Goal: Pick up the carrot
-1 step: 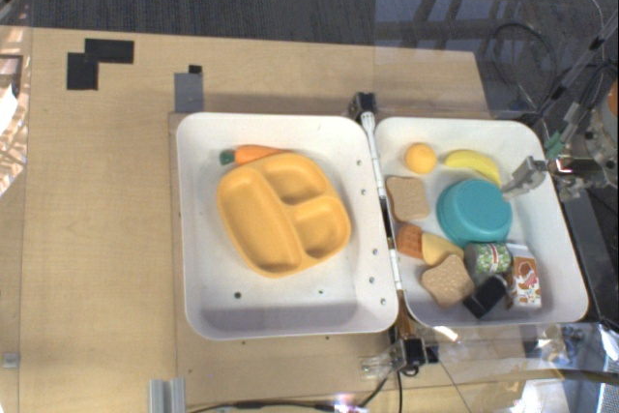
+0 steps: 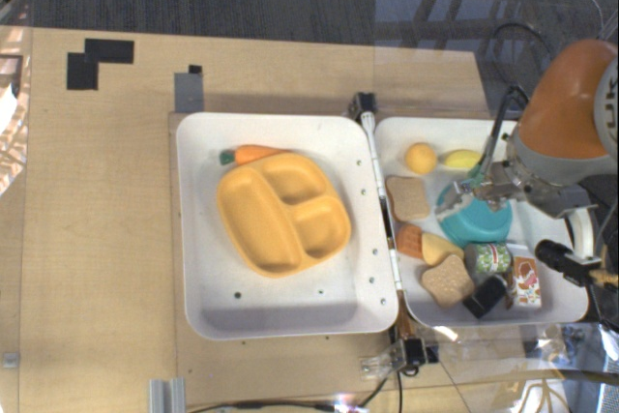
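Left bin [image 2: 208, 208], carrot [image 2: 253, 153], seemingly far from fingers [image 2: 481, 191]

One fixed cam, mounted high above the bench [image 2: 97, 237], looking down at a slant. Far edge of the bench and dark floor sit at frame top; near edge at bottom. Left bin [image 2: 193, 305] is approx. centred, right bin [image 2: 571, 309] runs toward the right side, where the arm [image 2: 571, 111] comes in. Mid-distance; both bins in view.

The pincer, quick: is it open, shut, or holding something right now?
Pincer: cannot be told; it hangs over the right bin, far from the carrot.
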Controlling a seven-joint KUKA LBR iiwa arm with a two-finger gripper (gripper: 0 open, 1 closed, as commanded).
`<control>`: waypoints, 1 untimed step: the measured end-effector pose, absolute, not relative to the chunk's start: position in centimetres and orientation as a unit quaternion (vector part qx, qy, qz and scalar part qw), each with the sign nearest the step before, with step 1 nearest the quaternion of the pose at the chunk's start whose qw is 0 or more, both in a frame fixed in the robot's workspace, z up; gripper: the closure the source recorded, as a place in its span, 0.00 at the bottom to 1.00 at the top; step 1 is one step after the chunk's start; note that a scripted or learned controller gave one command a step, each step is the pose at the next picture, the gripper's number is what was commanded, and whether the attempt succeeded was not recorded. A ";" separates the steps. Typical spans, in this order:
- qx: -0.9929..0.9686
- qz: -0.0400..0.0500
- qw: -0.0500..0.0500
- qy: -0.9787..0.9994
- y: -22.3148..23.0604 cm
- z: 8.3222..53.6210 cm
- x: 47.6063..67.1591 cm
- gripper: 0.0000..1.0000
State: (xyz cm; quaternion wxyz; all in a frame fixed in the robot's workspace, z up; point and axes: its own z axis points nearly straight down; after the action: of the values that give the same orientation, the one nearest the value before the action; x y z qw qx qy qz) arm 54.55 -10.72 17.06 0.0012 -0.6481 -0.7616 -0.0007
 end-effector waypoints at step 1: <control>-0.603 -0.005 -0.014 -0.798 -9.2 12.0 54.3 0.00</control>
State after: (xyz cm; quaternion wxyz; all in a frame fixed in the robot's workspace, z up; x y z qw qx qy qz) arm 54.28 -9.23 12.02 -0.0142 -0.6027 -0.7978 -0.0049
